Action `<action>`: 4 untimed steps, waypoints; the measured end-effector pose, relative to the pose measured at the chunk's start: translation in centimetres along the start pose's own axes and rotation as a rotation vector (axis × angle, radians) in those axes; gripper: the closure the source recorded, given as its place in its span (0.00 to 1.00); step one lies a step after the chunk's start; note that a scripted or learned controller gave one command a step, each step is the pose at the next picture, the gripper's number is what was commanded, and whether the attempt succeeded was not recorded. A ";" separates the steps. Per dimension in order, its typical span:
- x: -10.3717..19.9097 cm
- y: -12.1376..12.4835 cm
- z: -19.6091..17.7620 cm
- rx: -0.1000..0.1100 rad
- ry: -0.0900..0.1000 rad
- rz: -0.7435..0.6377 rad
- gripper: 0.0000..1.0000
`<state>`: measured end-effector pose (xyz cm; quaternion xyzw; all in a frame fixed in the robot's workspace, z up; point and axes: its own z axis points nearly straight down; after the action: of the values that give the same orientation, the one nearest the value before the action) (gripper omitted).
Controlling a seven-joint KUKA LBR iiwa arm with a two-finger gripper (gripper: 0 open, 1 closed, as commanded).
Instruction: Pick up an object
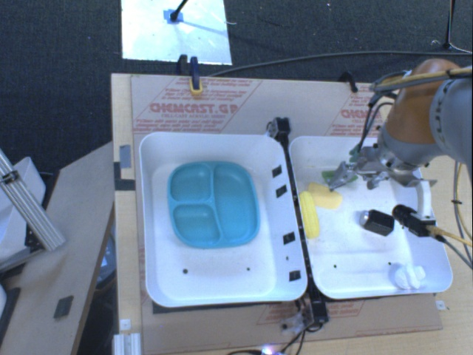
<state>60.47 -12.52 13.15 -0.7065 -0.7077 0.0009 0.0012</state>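
We find the gripper (341, 174) low in the right bin (436, 268), just above the yellow piece (325, 197) and beside a green object (329, 174). Jaws: can't tell, view too small. Nothing seen lifted; pick prob. not yet done.
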 end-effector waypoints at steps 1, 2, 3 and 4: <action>0.0 0.1 4.9 -0.004 -0.001 0.002 0.00; 0.0 0.3 3.4 -0.011 -0.001 0.002 1.00; 0.0 0.1 -3.0 -0.009 -0.001 -0.002 1.00; 0.2 0.5 -7.4 -0.009 -0.001 -0.003 1.00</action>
<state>60.94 -12.34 20.58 -0.7053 -0.7089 -0.0019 -0.0026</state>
